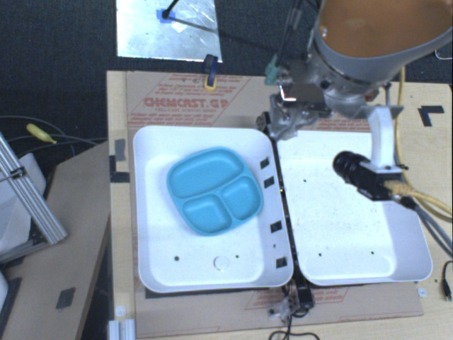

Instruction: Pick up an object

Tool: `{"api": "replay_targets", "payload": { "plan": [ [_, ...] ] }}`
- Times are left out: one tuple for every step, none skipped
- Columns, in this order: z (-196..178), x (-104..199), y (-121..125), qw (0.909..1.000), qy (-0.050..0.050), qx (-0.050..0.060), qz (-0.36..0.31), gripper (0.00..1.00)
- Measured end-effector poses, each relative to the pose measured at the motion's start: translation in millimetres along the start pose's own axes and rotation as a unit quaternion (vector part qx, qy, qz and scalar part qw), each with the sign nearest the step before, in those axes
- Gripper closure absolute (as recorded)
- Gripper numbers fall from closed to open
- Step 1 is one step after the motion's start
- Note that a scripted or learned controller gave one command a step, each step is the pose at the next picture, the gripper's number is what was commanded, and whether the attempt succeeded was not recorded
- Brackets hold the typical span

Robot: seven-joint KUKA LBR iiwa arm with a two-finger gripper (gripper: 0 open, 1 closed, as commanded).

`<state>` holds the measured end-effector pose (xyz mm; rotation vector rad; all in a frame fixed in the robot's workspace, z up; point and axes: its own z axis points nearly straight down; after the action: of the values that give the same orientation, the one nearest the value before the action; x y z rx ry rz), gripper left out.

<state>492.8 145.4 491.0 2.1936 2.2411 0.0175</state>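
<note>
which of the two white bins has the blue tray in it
The left bin: the blue divided tray lies in it. The right bin has none.

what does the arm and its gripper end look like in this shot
The arm is a bulky rounded body, orange on top with a grey band below. Under it sits a silver-grey metal gripper assembly. A white bracket carries a black cylindrical unit, with yellowish and grey cables trailing off to the right.

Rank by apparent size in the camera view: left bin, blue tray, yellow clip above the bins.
Largest to smallest as they look:
1. left bin
2. blue tray, lying inside that bin
3. yellow clip, on the cardboard past the bins; it sits farther from the camera, but the gap is too big to change the order.
</note>
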Motion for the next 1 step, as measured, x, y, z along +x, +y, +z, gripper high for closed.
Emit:
{"api": "replay_targets", "payload": {
  "plan": [
    [-10.7, 0.0, 0.6, 1.0, 0.0, -0.001, -0.003, 1.0]
  ]
}}
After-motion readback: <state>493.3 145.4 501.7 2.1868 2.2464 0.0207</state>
